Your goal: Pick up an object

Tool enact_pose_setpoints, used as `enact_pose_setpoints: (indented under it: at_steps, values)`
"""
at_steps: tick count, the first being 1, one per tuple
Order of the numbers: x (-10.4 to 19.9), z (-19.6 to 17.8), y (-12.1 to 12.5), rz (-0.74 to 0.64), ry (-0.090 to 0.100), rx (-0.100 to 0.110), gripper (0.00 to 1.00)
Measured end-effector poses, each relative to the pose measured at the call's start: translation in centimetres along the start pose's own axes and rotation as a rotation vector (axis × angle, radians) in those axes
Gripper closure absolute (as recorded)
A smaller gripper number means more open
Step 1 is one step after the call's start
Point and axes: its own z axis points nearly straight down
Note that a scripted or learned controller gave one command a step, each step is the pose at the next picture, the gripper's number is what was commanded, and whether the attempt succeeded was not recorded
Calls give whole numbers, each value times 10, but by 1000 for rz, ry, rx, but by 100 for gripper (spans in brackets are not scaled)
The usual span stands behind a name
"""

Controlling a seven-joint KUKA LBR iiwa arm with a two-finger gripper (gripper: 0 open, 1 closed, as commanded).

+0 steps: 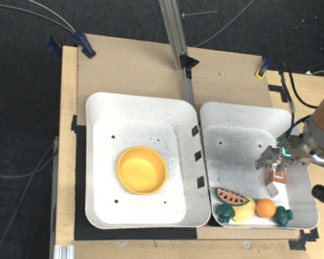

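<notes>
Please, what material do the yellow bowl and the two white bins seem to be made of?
Yellow bowl: probably plastic, smooth and slightly glossy, with even colour and a soft highlight. Left bin and right bin: likely thin moulded plastic, matte white with rounded corners, scuffed grey.

Yellow bowl point(142, 169) in left bin point(98, 149); toy foods crowd right bin's point(236, 118) near edge

Even overhead light, bright white bins point(146, 110) slightly glaring, soft short shadows, mildly grainy, sharp focus
</notes>
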Motion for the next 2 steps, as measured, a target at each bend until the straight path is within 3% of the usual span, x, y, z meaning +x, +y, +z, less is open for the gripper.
enact_pose_setpoints:
  at_steps: [1, 2]
  values:
    - [0, -3, 2, -1, -1, -7, 0]
    - [-1, 62, 2, 1, 0, 3, 0]
